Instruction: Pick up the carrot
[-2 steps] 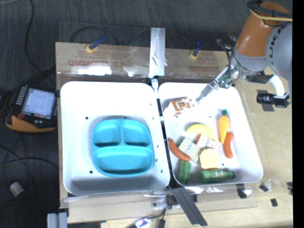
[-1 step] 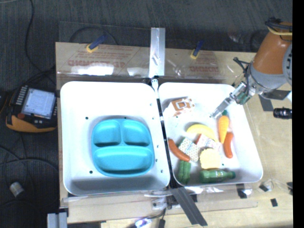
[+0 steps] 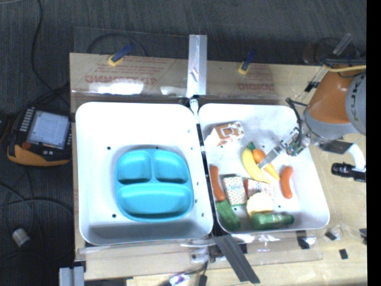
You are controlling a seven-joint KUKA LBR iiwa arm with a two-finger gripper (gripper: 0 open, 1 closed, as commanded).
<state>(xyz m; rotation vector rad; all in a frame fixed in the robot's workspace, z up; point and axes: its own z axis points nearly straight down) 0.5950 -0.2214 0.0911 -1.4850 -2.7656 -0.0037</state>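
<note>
**Camera view. Entry: carrot, toy, one piece.**

- Location: right bin point(image 3: 319, 190), upper middle of the heap. The carrot point(image 3: 257, 155) lies just off the gripper point(image 3: 266, 158) tip, on the side away from the arm, touching it or nearly so (too small to settle which). Its green top points up-view, away from the tip.
- Neighbours: a banana point(image 3: 253, 169) lies against the carrot, below it and below the tip. A red sausage point(image 3: 286, 182) sits near, on the arm's side of the tip. A second orange-red stick point(image 3: 215, 183) lies well beyond the carrot, along the bin's far wall (easily mistaken for the target; it has no green top). Small cartons point(image 3: 236, 189) and a green bottle point(image 3: 271, 220) lie further down-view.
- Gripper: slanted down into the bin from the arm's side. Whether it is spread or closed cannot be told here, and nothing is seen held in it.
- Left bin point(image 3: 95, 159): holds a blue divided tray point(image 3: 155, 183), well apart from the work.

**Handling notes (judgement).**

- Weight: likely very light, being a play-food piece.
- Stiffness: probably hard plastic, so it should not give under a squeeze.
- Surface: probably smooth. The taper could make it squirt out towards the thin end.
- Fragility: low.
- Where to take hold: across the thick orange body just under the green top, clear of the banana. The leaves look too small to take a sound hold.
- Risk: the crowding banana may be nudged or taken up along with it.
</note>
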